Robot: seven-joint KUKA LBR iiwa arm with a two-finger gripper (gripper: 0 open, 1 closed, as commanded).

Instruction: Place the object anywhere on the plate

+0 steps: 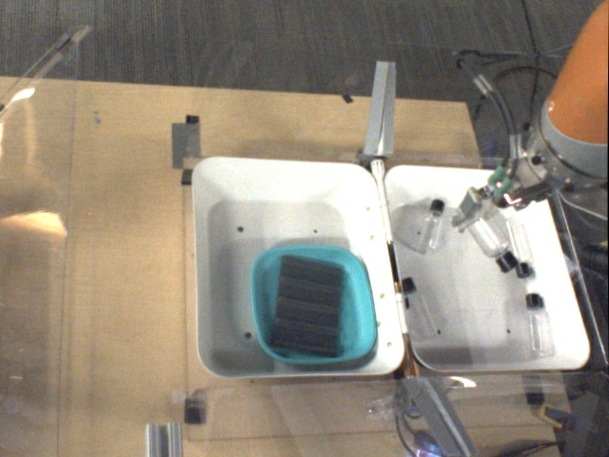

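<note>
We see two white bins side by side. In the left bin (214, 255) sits a teal plate (357, 298), and a dark ridged block (306, 305) already lies on it. In the right bin (476, 346) lie a few small clear bottles with black caps. One bottle (428, 225) is on the left side, near the far wall. Another bottle (538, 322) is near the right wall, closer to us. Two more seem to lie close together in the middle, under the arm.

Our gripper (476, 208) comes in from the right and hangs over the far part of the right bin, just beside those middle bottles. We cannot tell how the jaws stand, because the tip is small and blurry. We cannot tell if a bottle is between them.

We think the job is to pick up a bottle, and the plate is well apart from all of them.

What could go wrong? The bottles are round and smooth, so one could roll away or slip out. Two lie close together, so we might bump both. On the way over, the bottle could hit the wall between the bins. On the plate, it could roll off the ridged block.
</note>
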